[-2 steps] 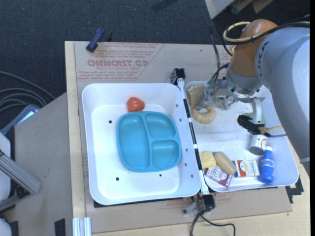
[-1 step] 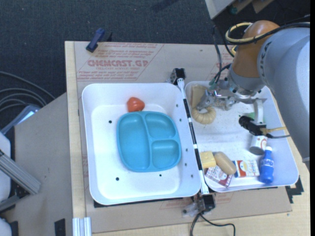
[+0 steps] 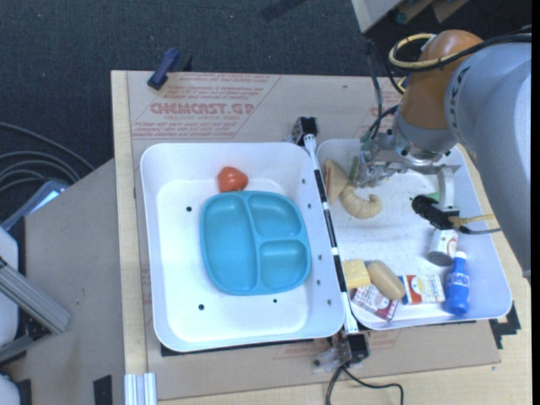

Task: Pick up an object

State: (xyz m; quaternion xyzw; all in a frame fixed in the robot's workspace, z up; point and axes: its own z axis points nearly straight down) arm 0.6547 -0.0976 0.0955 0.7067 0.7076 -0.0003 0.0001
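Snack packets (image 3: pixel 396 295) are seen lying at the right bin's (image 3: pixel 489 306) near edge. Farther back, the gripper (image 3: pixel 369 169) is poised over a croissant (image 3: pixel 360 202); whether it is apart or together cannot be told.

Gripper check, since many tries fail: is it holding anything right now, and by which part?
Cannot be told. The gripper sits low in the right bin, just above the croissant, but no object shows in its grasp.

Turquoise tray (image 3: pixel 253 243) (three-sectioned), orange-red tomato (image 3: pixel 233 178), white bins (image 3: pixel 160 251).
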